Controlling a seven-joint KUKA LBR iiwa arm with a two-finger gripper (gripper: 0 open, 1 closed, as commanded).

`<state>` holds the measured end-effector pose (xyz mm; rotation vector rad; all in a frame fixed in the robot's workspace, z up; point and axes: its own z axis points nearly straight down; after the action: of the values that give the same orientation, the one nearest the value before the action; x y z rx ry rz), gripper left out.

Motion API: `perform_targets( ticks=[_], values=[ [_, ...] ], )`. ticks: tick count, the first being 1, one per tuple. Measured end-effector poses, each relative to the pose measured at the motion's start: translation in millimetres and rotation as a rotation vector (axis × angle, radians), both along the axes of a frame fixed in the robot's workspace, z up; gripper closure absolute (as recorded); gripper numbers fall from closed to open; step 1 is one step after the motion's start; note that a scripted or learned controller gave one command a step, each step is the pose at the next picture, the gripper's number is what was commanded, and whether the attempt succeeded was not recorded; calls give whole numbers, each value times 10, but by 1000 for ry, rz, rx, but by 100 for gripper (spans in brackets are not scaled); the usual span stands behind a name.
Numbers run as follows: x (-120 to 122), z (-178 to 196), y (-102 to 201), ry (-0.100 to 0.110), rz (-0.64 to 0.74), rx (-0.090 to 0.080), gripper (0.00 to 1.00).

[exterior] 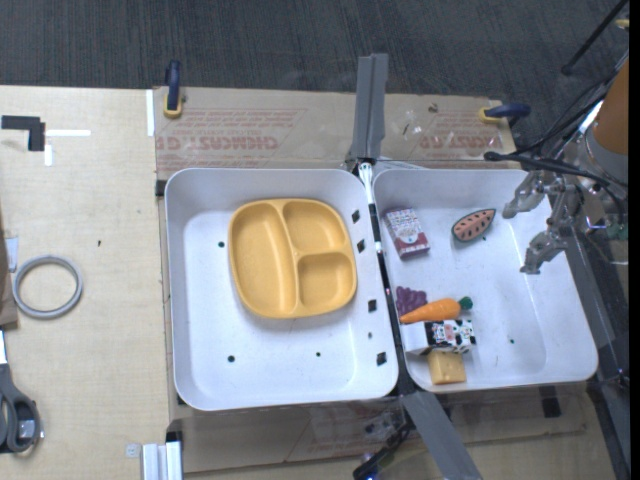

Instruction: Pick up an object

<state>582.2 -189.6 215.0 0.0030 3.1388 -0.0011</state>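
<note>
My gripper hangs over the right edge of the right bin, its two grey fingers apart with nothing between them. The bin holds a small red-and-white box, a brown-and-red oval toy, purple grapes, an orange carrot, a black-and-white carton and a yellow cheese block. All of these lie to the left of the gripper, apart from it.
The left bin holds a yellow three-compartment plate. A grey divider post stands between the bins at the back. A roll of tape and scissors lie on the bench at far left.
</note>
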Motion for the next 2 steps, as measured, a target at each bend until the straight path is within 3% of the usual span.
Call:
perform_targets(
  ticks=[1, 2],
  values=[
    [339, -358, -322, -1, -575, 0, 0],
    [424, -1050, -22, 0, -871, 1, 0]
  ],
)
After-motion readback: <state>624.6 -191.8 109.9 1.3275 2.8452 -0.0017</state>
